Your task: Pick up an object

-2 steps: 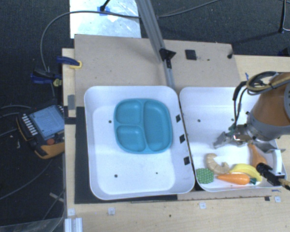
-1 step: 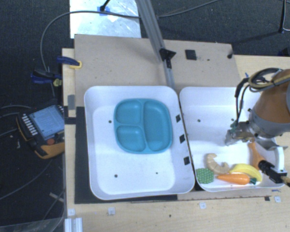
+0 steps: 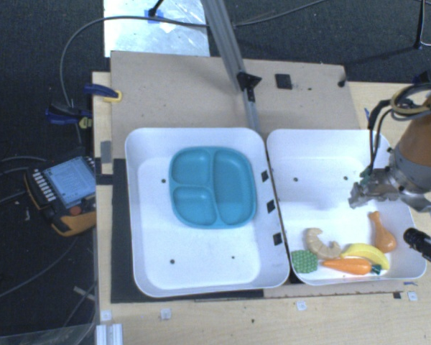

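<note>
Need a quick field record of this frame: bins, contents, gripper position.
left bin: holds a blue divided plate
right bin: toy food clustered at its near edge
items: banana, carrot, drumstick, beige piece, green piece
gripper: over right bin, above and apart from the drumstick
held: nothing visible between fingers

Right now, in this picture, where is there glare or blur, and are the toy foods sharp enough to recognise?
Camera view: strong glare on the shiny sheet at the top; the right bin is brightly lit, nearly washed out; the gripper looks soft, its fingers unclear; the banana, carrot and drumstick are small but recognisable.
</note>
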